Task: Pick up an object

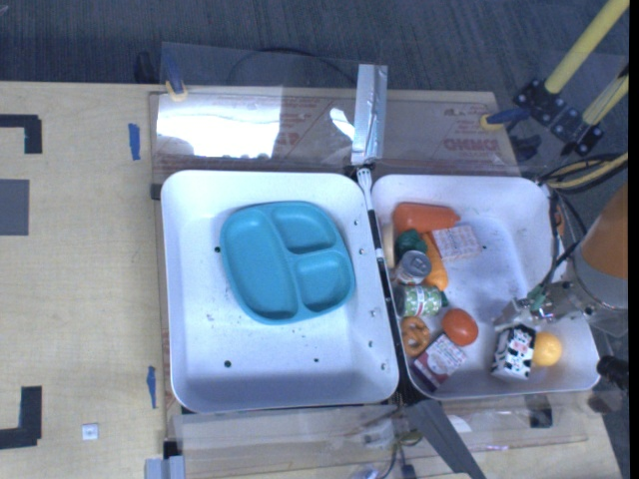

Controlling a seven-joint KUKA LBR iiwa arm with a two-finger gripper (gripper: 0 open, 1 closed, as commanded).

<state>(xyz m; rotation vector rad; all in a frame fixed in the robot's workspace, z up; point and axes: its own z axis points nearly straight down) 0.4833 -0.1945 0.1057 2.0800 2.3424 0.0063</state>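
— in the right bin (499, 267), what's near the gripper (523, 312)?
— a black-and-white cow-patterned toy (513, 351), just below it, touching a round yellow ball (547, 349).
— fingers?
— can't tell. a smooth blue divided plate (288, 260) fills the left bin (190, 297).

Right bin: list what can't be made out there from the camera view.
- gripper: small and blurred; whether it is open or shut cannot be told.
- can: label print too small to read.
- packet: partly tucked under the orange ball; text unreadable.
- arm: cut off by the frame's right side.
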